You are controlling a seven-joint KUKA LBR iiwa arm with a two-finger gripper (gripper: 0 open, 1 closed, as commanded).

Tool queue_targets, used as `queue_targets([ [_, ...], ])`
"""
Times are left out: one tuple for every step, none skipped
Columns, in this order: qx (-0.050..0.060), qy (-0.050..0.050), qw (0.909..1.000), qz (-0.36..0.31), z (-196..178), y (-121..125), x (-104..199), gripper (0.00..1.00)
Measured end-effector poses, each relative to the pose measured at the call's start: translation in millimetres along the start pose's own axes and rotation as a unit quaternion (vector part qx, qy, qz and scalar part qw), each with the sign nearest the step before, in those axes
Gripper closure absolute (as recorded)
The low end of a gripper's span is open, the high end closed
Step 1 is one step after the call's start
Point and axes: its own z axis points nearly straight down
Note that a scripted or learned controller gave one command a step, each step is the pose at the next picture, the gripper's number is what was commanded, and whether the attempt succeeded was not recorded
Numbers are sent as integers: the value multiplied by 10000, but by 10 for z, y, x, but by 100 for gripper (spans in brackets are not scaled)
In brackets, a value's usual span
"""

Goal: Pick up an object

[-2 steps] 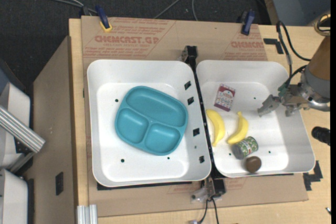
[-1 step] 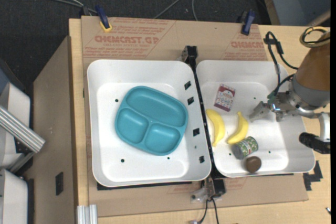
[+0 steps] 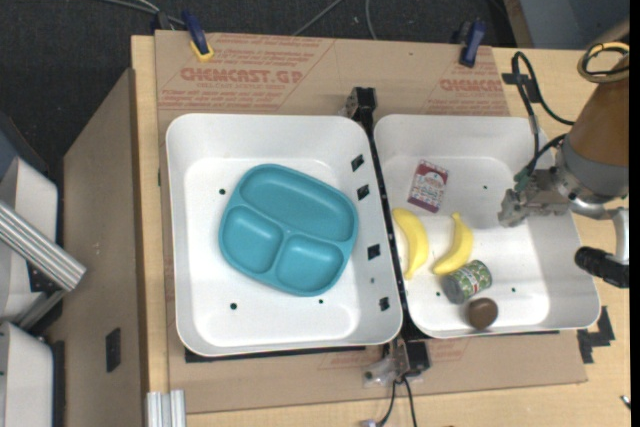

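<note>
The gripper (image 3: 520,203), its state impossible to tell, hovers at three o'clock in the right bin (image 3: 500,140), with two bananas (image 3: 455,247) near six.

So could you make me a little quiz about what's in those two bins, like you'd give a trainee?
1. True or false: the blue tray lies in the left bin.
2. How many bananas are in the right bin?
3. What sits nearest the can: (a) the red box, (b) the brown ball, (c) the end effector?

Key: 1 true. 2 two, one beside the other. 3 (b).
</note>
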Motion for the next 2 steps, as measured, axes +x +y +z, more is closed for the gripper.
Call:
queue_targets([
  [-30, -23, 10000, -1, -614, 24, -78, 100],
  [-16, -15, 10000, -4, -901, 33, -77, 100],
])
